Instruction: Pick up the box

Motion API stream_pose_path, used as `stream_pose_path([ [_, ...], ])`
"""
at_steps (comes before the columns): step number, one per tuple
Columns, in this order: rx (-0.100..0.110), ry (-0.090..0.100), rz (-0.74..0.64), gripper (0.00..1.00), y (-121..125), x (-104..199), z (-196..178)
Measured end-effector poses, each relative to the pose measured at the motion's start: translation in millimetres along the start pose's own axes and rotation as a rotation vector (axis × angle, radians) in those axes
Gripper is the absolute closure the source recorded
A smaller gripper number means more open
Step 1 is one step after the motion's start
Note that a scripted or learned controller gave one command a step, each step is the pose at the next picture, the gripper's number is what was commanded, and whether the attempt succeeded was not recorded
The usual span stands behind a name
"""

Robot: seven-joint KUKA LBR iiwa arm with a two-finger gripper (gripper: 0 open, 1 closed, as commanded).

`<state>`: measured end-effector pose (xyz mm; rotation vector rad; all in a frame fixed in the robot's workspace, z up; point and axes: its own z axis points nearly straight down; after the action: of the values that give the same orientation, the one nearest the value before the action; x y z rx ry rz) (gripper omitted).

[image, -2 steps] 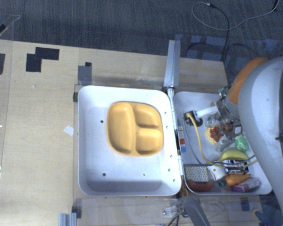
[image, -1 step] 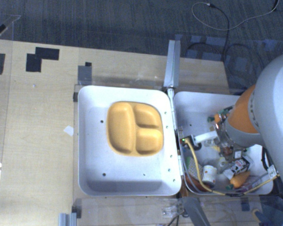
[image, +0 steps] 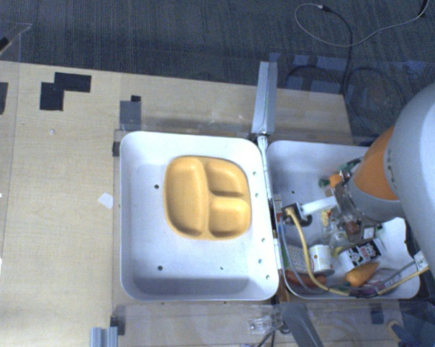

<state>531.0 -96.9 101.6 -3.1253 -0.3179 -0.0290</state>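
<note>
Camera view: my end effector [image: 343, 223] hangs low over the right bin [image: 297, 160], in its crowded near half. Clutter and my own wrist hide the tip, so I cannot tell how far open it is or whether it has hold of anything.

I take the small white box [image: 365, 250] with black print to be the target. It lies in the same bin, just beside the end effector, toward the view's right and slightly nearer the camera. Its long axis seems to run left-right with a slight tilt.

An orange item [image: 362, 273] lies close on the box's near side, and the bin's near wall follows, so room there is tight. The bin's far half is bare and gives freer room.

The left bin [image: 140, 223] holds a yellow divided tray [image: 206, 197], well apart.
</note>
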Motion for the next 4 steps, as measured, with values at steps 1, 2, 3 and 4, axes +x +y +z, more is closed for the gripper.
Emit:
stream_pose_path([
  [1,0.0,-0.01,-0.04,1.0,6,55,13],
  [2,0.0,-0.011,-0.04,0.0,6,55,14],
  [3,0.0,-0.003,-0.048,1.0,5,58,1],
  [4,-0.001,-0.003,-0.048,0.0,5,58,1],
])
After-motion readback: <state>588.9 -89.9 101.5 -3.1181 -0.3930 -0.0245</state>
